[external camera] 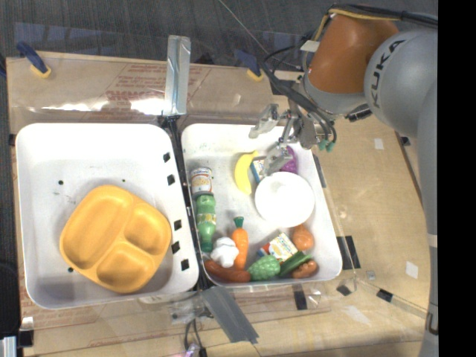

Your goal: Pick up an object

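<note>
Arm enters from the right, orange band above the wrist, with the gripper (286, 146) low over the far end of the right bin (223, 136). Cannot tell how the pincer is set; metal parts overlap there and nothing is clearly pinched. Directly beneath it: a purple item (289, 162), a small blue-and-white item (258, 169) and a yellow piece (243, 172), all bunched together. A white round lid or plate (284, 198) lies just in front of them, touching or overlapping. Along the bin's left wall: a small can (201, 180) and a green bottle (206, 225) in line. Near end of the bin holds a carrot (239, 244), a white mushroom-like piece (224, 253), broccoli (265, 268), a sausage (227, 275) and a small box (282, 247), packed close. Left bin (44, 143) holds a yellow divided tray (115, 236), lying flat.
</note>
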`<state>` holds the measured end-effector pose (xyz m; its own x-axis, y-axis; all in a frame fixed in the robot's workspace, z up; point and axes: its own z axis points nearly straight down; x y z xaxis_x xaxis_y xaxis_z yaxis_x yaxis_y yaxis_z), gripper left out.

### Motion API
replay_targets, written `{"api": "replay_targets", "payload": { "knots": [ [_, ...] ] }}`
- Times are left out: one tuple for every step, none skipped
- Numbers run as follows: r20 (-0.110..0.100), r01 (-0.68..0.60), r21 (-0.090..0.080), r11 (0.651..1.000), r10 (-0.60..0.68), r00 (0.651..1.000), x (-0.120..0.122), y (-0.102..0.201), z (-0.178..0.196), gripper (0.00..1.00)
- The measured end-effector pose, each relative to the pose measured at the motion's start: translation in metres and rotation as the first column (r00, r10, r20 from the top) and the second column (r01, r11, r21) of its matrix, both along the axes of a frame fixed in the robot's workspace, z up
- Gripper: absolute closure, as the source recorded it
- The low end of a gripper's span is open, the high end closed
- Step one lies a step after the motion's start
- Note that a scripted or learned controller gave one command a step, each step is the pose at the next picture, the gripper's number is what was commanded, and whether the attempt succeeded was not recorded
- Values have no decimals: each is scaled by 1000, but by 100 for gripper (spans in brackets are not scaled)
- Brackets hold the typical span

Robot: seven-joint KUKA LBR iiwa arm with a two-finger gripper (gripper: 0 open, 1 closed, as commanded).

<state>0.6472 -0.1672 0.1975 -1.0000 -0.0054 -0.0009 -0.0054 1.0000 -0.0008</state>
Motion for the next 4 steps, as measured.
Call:
{"api": "replay_targets", "payload": {
  "knots": [
    [-7,-98,3,995,98,995,-53,6,-100,0],
    [2,-63,0,998,63,998,-24,-8,-104,0],
    [7,-70,-1,998,70,998,-22,-6,-92,100],
    [16,-138,-5,990,138,990,-5,20,67,100]
  ]
}}
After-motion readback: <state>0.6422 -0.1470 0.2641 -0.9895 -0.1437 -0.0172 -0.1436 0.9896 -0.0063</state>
